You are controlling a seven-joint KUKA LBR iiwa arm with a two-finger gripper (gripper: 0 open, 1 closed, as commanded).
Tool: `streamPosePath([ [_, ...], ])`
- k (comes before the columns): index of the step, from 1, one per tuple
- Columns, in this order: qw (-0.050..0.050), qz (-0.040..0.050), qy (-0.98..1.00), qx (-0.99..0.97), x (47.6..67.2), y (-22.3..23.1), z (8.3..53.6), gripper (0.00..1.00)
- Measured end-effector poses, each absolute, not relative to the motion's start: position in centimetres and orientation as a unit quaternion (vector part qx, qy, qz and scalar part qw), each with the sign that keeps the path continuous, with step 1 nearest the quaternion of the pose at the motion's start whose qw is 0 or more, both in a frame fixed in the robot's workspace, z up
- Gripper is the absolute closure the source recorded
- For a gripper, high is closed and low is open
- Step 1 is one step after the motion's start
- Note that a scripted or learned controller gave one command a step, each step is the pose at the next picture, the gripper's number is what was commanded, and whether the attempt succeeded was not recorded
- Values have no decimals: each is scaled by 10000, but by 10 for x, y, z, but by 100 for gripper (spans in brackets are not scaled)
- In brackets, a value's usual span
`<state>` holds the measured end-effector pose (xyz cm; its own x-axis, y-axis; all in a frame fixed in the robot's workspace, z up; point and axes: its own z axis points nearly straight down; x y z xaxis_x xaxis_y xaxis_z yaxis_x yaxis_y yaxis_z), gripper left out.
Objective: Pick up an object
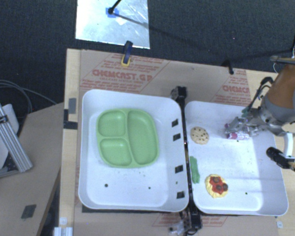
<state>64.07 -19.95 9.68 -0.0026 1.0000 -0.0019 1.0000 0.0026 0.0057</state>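
Two white bins sit side by side on the bench, their inner walls touching along a dark seam with black clips. In the left bin [86, 186] lies a green tray [127, 138] with three compartments, set toward that bin's far left part, well away from its near wall.

In the right bin [263, 200] lie three small things. A cookie [200, 135], round and tan with dark specks, rests near the far left corner, just beside the inner wall. A green strip [195, 169], long and thin, lies along the same inner wall, about midway down it. A small pizza [216, 186], yellow with red spots, sits toward the near edge, a little right of the strip and apart from it. None of the three touch one another.

The arm comes in from the right, its orange band [287, 80] above the bin's far right corner. The gripper [238, 131] hangs low over the far part of the right bin, pointing left, with the cookie near it on the left and clearly apart from it. The tip is a blur of grey metal with a bit of pink at its end, and I cannot tell how the fingers stand or whether anything lies between them.

Brown cardboard [140, 76] with red print lies under both bins. Beyond the bench's far edge, a shiny sheet [115, 15] lies on the dark floor.
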Motion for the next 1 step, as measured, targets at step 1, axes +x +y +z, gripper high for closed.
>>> streamPosePath([
  [1, 17, 26, 7097, 7045, 591, -143, 191, 100],
])
